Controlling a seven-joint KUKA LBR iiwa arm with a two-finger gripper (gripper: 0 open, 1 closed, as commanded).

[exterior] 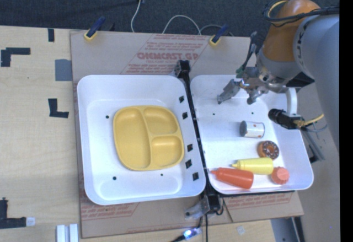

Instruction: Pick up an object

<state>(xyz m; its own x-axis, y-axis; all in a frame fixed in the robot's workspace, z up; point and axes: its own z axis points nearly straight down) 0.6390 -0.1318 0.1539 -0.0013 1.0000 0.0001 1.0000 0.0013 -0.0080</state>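
Camera view, fingers point(238, 96) spread over right bin point(220, 119), small can point(252, 129) nearby

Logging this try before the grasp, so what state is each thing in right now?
gripper: open, holding nothing, above the right bin's far end
yellow divided plate: flat in the left bin
grey cylinder: on its side
donut: lying flat
yellow bottle: on its side
orange carrot: lying beside the bottle
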